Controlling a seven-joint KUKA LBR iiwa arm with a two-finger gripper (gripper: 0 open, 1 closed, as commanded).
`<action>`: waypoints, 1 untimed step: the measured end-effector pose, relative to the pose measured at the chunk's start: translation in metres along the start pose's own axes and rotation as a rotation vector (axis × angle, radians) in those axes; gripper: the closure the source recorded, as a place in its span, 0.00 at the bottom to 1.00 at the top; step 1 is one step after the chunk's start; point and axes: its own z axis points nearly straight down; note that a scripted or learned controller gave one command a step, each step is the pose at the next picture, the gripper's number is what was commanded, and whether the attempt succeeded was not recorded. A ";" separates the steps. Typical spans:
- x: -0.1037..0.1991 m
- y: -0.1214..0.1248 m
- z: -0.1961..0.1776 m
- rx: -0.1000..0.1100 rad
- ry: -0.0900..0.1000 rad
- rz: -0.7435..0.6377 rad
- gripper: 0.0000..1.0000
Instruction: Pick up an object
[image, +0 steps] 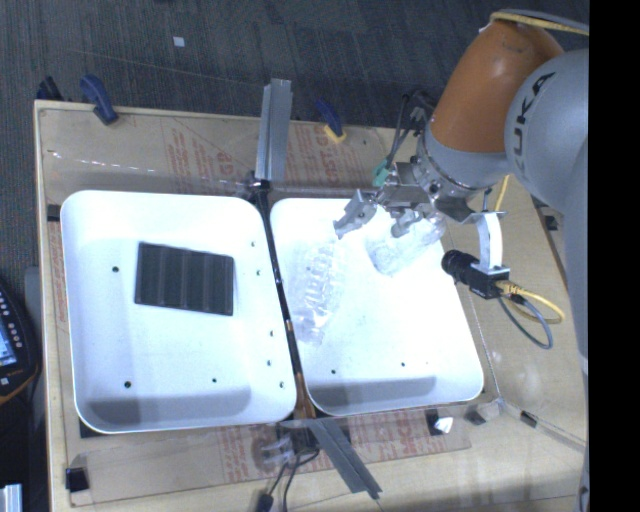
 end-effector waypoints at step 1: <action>0.002 -0.025 -0.078 -0.006 -0.001 0.202 0.00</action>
